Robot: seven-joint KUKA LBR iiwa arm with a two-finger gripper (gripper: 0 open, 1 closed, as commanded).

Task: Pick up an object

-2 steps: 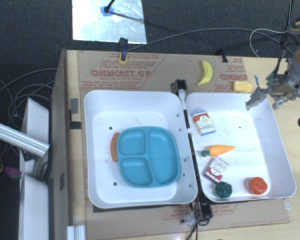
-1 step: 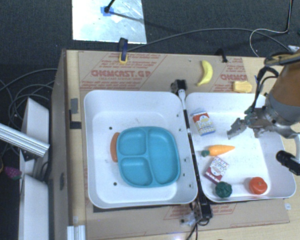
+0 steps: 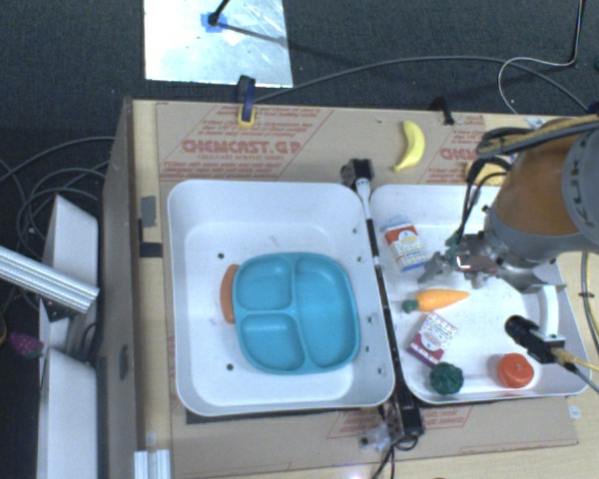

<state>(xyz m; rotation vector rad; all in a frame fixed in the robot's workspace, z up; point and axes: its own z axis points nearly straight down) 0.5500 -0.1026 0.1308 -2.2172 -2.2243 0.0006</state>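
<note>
While dark carpet surrounded the cardboard-topped bench [image 3: 280, 133] bearing two shallow white bins [image 3: 195, 267], the gripper's [image 3: 457, 265] state stayed unreadable.

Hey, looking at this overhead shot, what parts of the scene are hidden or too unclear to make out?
- Gripper, camera view: too small and blurred to tell whether it holds anything.
- Orange item, left bin: mostly hidden under the blue divided plate.
- Cartons and: labels too small to read.
- Arm: cut off by the right edge.

Even, soft light; slightly blurry, faint shadows
</note>
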